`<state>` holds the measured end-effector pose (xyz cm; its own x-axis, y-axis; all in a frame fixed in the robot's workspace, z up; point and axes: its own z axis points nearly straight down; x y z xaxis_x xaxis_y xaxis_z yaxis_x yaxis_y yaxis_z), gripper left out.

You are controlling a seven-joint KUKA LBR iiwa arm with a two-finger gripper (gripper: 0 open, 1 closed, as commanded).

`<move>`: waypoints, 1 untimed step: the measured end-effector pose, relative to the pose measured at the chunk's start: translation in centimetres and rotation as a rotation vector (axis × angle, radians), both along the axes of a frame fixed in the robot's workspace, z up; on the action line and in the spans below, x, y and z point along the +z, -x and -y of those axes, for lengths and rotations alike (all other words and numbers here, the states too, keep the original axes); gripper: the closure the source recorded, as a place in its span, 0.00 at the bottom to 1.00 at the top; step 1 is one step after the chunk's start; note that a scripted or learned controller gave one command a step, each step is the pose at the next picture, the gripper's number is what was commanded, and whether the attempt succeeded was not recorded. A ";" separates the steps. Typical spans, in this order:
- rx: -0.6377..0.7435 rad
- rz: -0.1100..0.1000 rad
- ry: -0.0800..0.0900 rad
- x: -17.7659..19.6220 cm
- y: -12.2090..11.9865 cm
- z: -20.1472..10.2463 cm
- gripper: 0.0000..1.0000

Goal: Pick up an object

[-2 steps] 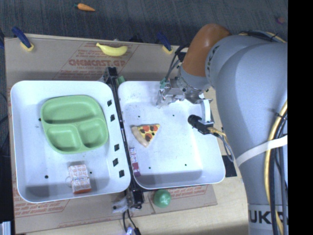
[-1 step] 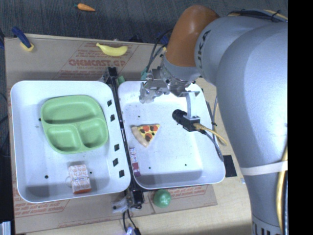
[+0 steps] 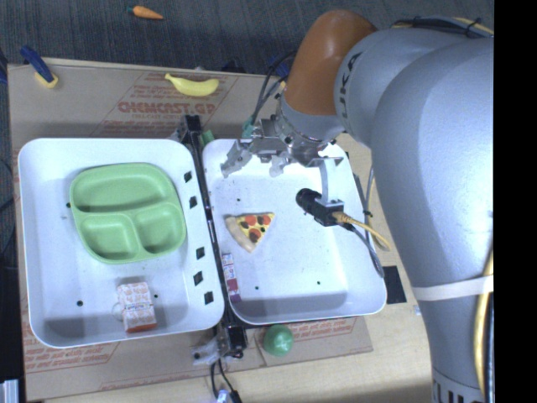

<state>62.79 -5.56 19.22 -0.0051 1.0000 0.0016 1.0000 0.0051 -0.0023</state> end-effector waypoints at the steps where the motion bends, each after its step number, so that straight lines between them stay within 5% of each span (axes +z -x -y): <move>1: 0.002 0.003 0.002 10.9 -2.9 1.1 0.00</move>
